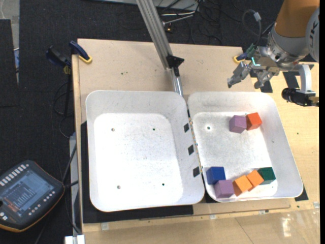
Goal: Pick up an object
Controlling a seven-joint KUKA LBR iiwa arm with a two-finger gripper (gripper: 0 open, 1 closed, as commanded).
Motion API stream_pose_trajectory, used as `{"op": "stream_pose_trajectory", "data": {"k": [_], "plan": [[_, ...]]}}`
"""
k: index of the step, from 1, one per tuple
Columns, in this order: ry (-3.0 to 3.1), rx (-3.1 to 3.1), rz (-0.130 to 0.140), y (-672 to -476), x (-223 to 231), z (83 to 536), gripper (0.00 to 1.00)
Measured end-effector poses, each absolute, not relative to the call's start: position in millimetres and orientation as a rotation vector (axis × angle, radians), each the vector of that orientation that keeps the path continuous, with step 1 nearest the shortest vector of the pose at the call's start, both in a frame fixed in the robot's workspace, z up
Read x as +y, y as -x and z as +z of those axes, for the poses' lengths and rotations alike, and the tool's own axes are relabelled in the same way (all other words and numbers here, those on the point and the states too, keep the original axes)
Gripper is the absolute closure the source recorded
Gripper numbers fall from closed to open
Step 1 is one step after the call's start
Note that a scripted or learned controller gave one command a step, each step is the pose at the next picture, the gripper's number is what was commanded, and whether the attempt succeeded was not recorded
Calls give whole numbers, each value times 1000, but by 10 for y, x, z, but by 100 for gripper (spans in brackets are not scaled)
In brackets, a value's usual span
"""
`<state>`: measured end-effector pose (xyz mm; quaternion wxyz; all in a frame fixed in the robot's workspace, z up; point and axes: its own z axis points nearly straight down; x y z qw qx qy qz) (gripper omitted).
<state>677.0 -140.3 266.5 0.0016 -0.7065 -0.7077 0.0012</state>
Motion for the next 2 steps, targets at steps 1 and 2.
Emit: {"op": "stream_pose_trajectory", "data": {"k": [1, 2], "plan": [[2218, -2226, 1, -6777, -1402, 2693, 0], [2215, -2222, 5, -6728, -1304, 2152, 0]]}}
